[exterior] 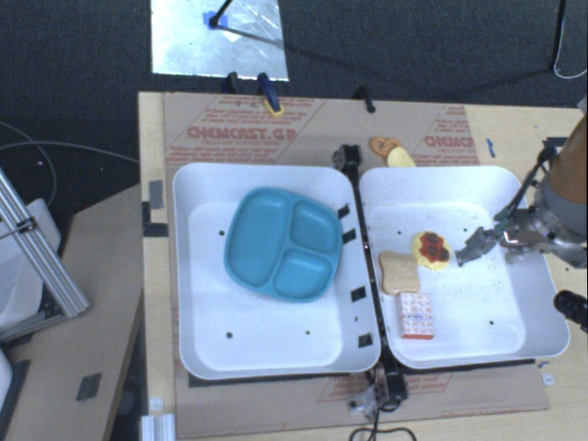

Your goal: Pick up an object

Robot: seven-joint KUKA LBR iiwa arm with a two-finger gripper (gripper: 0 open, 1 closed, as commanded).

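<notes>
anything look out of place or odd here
One thing: a yellow and orange toy piece lies on the cardboard behind the right bin, outside both bins. The toast slice, pizza-like piece and small carton lie inside it.

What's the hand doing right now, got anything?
Hand: open or shut cannot be told; nothing seen in it, beside the pizza toy.

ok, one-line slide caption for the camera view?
Hand hovers beside pizza in right bin; blue tray in left bin.
</notes>
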